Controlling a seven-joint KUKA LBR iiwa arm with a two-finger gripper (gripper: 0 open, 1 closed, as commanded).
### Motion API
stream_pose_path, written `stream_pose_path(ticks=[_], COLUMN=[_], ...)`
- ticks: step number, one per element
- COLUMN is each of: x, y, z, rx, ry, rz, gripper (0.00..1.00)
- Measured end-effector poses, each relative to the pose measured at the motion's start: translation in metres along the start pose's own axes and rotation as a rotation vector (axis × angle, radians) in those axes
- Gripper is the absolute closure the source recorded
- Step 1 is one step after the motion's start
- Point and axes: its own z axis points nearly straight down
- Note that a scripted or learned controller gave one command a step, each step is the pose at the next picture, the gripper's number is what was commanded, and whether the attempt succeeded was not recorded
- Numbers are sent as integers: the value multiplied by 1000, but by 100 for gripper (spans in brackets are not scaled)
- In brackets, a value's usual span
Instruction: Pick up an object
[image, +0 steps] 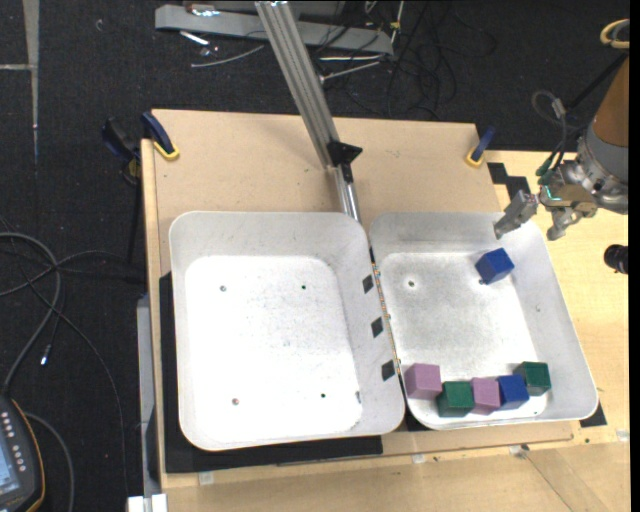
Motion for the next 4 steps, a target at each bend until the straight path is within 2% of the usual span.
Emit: stream_pose_path(ticks=[1,2,3,4], x=[-8,-13,39,36], y=[10,47,24,25], z=[121,152,152,141], rx=[-18,8,2,-2], ry=[-9,9,3,0], rz=[2,0,-3,0], gripper=[0,0,0,100])
